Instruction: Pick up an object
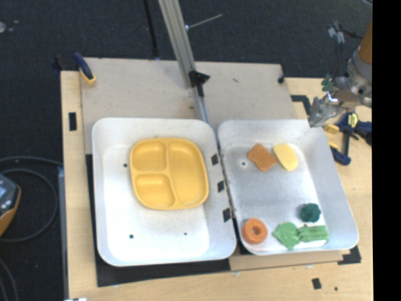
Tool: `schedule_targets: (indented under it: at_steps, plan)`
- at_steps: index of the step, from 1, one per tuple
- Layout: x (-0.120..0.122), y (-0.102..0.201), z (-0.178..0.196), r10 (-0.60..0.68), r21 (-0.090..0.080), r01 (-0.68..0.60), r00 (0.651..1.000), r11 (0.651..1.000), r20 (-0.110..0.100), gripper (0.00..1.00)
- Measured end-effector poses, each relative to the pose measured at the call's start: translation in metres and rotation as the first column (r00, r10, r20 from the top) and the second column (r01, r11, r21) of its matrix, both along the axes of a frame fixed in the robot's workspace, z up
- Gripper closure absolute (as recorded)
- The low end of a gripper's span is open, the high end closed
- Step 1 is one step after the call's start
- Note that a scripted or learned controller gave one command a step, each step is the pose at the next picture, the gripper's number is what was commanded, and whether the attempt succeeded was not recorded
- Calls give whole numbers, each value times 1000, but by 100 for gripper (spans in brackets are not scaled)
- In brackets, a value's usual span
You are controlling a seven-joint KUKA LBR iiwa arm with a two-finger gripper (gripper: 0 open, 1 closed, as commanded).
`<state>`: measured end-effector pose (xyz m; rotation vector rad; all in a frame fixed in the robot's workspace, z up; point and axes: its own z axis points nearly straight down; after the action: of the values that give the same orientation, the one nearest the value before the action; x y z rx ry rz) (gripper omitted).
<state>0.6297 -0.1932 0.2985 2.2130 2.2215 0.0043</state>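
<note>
Hovering off the far right corner of the right bin (326, 168), the gripper (321, 113) sits above the bench (250, 86) rather than over any item; whether it is released or clenched cannot be told from this slant, and nothing shows in its grasp. Objects to pick lie in that right bin — an orange-brown block (262, 157) touching a pale yellow piece (287, 157) near the far side, a dark green lump (309, 213) toward the near right, an orange ring (255, 231) at the near left corner, and a light green toy (299, 234) just beside the ring. All of them are well apart from the gripper. On the left bin (113, 231) rests a yellow divided plate (169, 172) with three compartments.
</note>
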Motion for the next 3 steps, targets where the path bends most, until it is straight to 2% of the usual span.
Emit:
schedule_targets:
  at_steps: [1, 2, 3]
  plan:
    - [5, 48, 0, 2, 2, -2, 1000, 1000, -5, 100]
    - [11, 102, -15, 3, 2, -3, 1000, 1000, -6, 100]
    - [6, 163, -28, 4, 4, -4, 1000, 1000, -6, 100]
